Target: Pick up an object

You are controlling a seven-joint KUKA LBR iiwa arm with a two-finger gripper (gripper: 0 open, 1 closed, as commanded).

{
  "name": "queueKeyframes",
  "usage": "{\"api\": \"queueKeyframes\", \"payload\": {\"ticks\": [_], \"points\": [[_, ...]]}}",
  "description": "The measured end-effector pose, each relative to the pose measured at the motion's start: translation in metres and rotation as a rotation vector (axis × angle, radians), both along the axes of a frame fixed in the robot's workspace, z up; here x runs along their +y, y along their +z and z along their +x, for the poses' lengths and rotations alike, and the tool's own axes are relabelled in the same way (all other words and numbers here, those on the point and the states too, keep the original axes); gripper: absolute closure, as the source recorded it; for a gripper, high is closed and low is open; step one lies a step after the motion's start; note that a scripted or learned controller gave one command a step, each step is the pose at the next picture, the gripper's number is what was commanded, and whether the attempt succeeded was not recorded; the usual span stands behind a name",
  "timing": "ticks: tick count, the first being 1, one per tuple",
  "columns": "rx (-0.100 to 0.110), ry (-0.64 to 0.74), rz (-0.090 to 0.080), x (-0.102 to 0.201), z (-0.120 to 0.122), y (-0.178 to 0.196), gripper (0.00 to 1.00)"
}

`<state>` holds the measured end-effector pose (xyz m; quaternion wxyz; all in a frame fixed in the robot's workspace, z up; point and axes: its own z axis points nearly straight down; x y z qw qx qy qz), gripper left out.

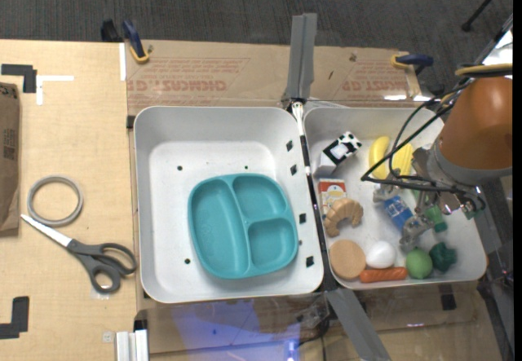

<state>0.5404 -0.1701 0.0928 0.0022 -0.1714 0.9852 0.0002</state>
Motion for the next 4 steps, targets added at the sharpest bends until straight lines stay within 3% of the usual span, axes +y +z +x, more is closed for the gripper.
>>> {"api": "queueKeyframes", "payload": {"ticks": [1, 2, 3, 4], "points": [[-0.005, 0.003, -0.001, 0.001, 0.002, 0.011, 1.0], [0.0, -0.221, 0.0, 0.045, 0.025, 0.0, 1.0], [-0.003, -0.194, -0.001, -0.03, 0.068, 0.145, 1.0], [0.001, 0.017, 0.0, -0.018, 0.099, 0.012, 1.0]]}}
